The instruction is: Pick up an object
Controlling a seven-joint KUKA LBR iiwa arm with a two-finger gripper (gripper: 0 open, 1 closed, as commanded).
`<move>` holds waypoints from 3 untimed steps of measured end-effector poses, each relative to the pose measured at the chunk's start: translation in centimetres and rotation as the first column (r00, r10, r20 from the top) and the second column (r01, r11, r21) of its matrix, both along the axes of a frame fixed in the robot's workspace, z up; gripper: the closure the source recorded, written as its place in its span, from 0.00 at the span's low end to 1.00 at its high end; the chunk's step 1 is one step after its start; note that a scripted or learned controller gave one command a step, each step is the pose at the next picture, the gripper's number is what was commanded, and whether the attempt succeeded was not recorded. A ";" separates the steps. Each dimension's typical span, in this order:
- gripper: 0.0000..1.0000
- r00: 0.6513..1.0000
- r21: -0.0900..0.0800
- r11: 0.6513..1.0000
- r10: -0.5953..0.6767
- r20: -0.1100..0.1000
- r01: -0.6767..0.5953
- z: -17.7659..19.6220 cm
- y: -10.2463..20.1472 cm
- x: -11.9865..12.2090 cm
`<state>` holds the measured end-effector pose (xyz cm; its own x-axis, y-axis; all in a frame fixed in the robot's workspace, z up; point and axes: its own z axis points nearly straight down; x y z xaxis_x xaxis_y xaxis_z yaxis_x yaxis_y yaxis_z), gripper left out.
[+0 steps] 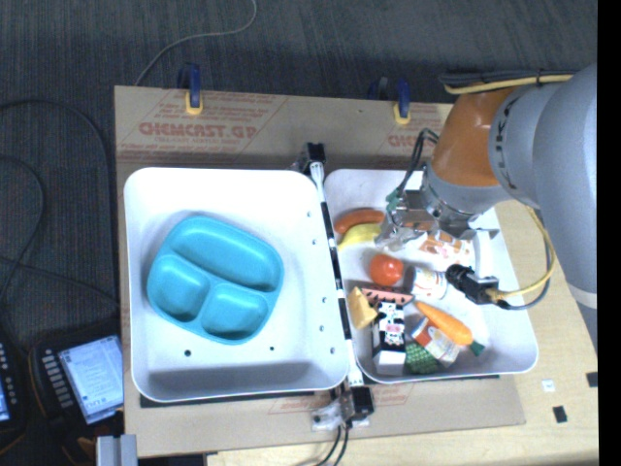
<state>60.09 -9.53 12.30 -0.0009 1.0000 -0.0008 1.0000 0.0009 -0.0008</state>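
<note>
Reaching into the cluttered right bin

Looming over the bench from the right, the grey arm with its orange band bends down into the right bin, and from where I stand its wrist hides the business end. The gripper sits low over the toys at the bin's far side, but whether it is released or clenched I cannot tell (the wrist blocks the view).

Next door, the left bin holds a blue divided tray, well apart from the action.

The pickable things lie heaped in the right bin. A yellow banana lies just beside the gripper, a red tomato near it, an orange carrot nearer the front. They look like light, hard plastic toys, probably slick; I would judge the tomato likely to squirt out unless pinched across its middle, the carrot easier across its shaft.
</note>
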 end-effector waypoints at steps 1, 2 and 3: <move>0.00 1.000 0.000 1.000 0.000 -0.001 0.000 -0.1 0.0 0.0; 1.00 1.000 0.000 1.000 0.000 0.000 0.000 1.0 0.0 0.0; 0.00 1.000 0.000 1.000 0.000 0.000 0.000 1.0 0.0 0.0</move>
